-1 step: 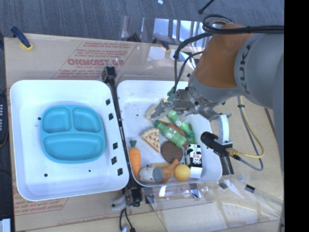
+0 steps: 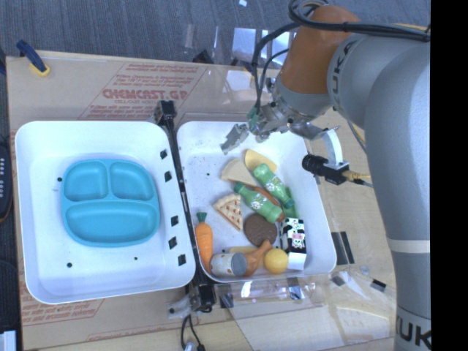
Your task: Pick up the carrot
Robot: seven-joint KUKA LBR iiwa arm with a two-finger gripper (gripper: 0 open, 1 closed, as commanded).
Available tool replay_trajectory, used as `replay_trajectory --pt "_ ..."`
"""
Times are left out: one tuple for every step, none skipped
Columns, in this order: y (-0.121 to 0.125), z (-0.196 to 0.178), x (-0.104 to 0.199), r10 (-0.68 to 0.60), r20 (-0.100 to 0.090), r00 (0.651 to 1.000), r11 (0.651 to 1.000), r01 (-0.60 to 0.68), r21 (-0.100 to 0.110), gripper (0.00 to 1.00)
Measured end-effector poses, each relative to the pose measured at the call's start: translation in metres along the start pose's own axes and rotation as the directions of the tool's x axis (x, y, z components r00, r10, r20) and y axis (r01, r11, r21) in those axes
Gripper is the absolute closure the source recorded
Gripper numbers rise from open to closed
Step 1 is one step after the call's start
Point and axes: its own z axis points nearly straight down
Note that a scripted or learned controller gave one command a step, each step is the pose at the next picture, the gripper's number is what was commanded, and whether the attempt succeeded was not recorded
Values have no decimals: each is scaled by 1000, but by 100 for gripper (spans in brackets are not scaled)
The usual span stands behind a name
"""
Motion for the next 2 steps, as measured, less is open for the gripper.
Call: replay_trajectory --pt "-8 -38 -81 29 3 1000 1000 -29 -4 0" --pt "-2 101 -53 193 -8 981 981 -193 13 0"
